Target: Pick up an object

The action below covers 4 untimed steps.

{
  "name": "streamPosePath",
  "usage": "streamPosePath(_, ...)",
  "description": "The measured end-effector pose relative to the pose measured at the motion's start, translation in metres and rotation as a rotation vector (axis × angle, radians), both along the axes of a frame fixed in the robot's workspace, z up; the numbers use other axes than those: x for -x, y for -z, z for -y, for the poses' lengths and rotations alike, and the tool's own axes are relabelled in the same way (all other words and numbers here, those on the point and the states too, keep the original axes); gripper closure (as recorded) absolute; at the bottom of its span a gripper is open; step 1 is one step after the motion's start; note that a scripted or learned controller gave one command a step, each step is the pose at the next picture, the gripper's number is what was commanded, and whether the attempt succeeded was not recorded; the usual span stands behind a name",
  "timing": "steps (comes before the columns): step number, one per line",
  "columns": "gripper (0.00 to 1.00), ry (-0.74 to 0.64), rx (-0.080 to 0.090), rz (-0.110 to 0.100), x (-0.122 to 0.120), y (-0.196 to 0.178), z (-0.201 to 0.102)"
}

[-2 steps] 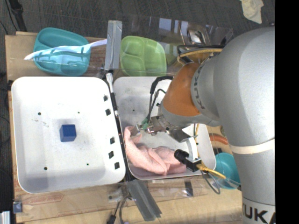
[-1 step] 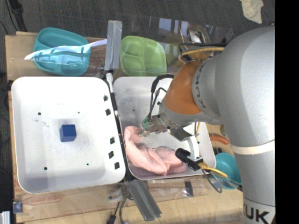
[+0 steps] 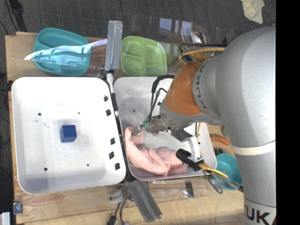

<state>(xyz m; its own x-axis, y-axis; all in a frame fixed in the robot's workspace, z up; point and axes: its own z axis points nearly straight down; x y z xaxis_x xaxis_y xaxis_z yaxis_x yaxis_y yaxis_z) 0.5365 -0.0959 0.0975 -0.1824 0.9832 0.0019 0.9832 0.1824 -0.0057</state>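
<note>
The arm's pincer (image 3: 143, 125) hangs low in the right bin (image 3: 126, 97) above a pink cloth (image 3: 150, 158); its state cannot be told

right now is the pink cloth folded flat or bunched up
Bunched up: the pink cloth lies in rumpled folds and ridges along the near side of the right bin, not spread flat.

The wooden tabletop (image 3: 56, 201) carries two shallow white plastic bins side by side, the left bin (image 3: 28, 125) and the right bin (image 3: 129, 90) (their rims nearly touching). Behind them lie a teal plastic dish (image 3: 61, 50) and a green divided plastic tray (image 3: 143, 55).
</note>
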Motion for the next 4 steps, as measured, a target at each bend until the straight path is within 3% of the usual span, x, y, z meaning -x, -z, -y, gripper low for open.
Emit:
streamPosePath(1,0.00,0.243,0.001,-0.001,-0.045,0.008,0.003)
streamPosePath(2,0.00,0.276,0.001,0.001,-0.064,-0.068,0.040)
streamPosePath(3,0.00,0.274,0.001,-0.002,-0.030,-0.035,0.055)
streamPosePath(4,0.00,0.144,-0.001,-0.001,-0.002,0.008,0.009)
